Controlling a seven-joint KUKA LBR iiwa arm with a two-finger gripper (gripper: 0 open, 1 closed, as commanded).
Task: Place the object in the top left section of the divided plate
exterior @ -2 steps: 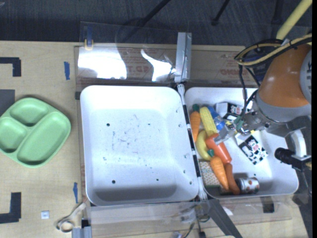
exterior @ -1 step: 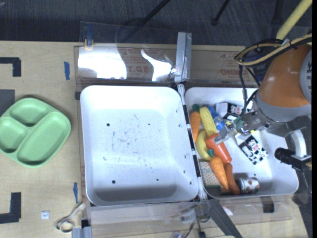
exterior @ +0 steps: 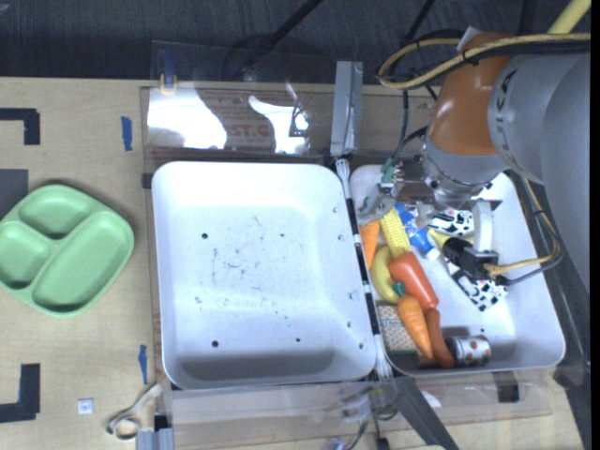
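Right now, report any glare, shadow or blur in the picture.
Camera view: strong glare whitens the clear panel behind the left bin; soft shadow lies along that bin's near edge; the arm looks slightly blurred; the green divided plate is evenly lit and sharp.

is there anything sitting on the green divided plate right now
No, the green divided plate lies bare on the bench, its three sections unfilled.
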